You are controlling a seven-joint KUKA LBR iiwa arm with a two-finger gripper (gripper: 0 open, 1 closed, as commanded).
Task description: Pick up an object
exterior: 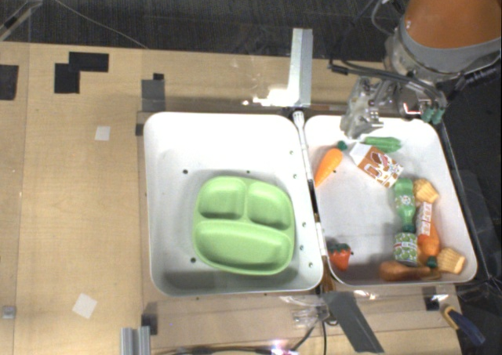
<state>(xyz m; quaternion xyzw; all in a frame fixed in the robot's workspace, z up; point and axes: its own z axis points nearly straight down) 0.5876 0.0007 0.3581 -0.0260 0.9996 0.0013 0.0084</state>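
The right bin (361, 212) holds several toy foods. An orange carrot (329, 165) lies near its left wall, and a green pod (382, 143) rests by the back wall. A brown and white snack packet (380, 167) sits in front of the pod. Down the right side lie a green bottle (404, 197), an orange bottle (426, 230) and a green can (405, 248). A small red fruit (340, 255) sits in the front left corner. My gripper (362, 122) hangs over the bin's back edge, just behind the carrot and the pod. It is open, with nothing between its fingers.
The left bin (169, 157) holds a green divided plate (243, 224). A brown sausage-like piece (400, 271) and a yellow waffle piece (449, 261) lie at the right bin's front. A grey post (301, 63) stands behind the wall between the bins.
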